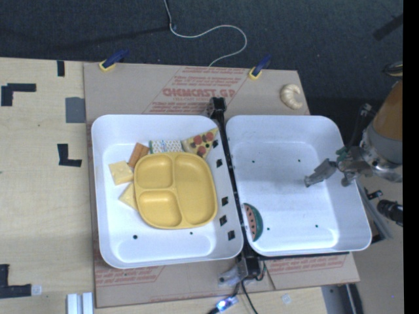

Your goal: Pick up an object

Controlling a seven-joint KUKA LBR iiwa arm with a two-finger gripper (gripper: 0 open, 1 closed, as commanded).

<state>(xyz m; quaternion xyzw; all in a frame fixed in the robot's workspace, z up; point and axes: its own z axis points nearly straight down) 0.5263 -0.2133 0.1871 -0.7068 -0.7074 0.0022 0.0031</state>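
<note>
dark carpet surrounds the bench [39, 129], where two white bins sit side by side. left bin [111, 241] holds a yellow divided plate [175, 190] over flat toy pieces. right bin [327, 237] has a watermelon slice [253, 220] at its left wall. fingers [325, 173] hover above the right bin, apparently spread, gripping nothing.

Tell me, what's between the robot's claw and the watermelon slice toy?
Just bare white bin floor. The camera view shows nothing lying between the gripper and the watermelon slice.
</note>
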